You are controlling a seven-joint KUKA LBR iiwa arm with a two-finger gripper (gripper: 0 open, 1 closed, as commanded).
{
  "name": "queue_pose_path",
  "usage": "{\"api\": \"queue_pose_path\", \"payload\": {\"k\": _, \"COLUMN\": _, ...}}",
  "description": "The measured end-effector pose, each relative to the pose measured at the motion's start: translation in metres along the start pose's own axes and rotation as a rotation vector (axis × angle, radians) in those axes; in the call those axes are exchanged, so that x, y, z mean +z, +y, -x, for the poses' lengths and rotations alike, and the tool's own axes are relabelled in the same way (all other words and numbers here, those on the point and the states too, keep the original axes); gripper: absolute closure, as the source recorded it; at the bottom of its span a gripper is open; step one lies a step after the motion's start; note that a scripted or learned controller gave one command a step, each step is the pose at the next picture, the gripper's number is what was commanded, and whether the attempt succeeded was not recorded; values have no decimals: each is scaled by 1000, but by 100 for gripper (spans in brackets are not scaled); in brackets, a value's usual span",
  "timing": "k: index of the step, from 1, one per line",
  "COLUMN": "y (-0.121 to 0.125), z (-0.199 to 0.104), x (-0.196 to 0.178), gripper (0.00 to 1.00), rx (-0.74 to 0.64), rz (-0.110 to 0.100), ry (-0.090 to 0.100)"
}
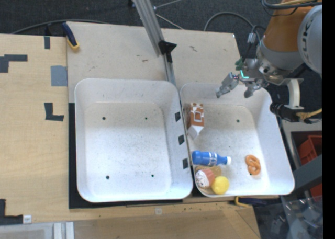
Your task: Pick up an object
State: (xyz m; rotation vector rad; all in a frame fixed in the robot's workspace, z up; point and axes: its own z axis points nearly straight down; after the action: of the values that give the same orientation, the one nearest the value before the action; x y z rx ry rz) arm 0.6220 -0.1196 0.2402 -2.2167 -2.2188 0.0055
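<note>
Gripper (236, 88) spread wide, nothing between the fingers, poised over the far edge of the right bin (275, 128). No pick made yet, by the look of it (whole grasp left to do). Nearest candidate: orange-and-white carton (196, 118), left and nearer. Well apart along the near wall: blue bottle (209, 158), yellow ball (221, 184), orange pretzel-shaped piece (253, 164).

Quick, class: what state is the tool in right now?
Tool: open, fingers spread, holding nothing, above the far edge of the right bin.
</note>
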Motion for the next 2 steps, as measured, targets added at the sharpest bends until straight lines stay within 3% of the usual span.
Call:
{"api": "queue_pose_path", "payload": {"k": 1, "y": 1, "z": 0, "x": -3, "gripper": 0, "rx": -2, "rz": 4, "ry": -1}}
{"api": "queue_pose_path", "payload": {"k": 2, "y": 4, "z": 8, "x": 56, "gripper": 0, "rx": 1, "rz": 0, "ry": -2}}
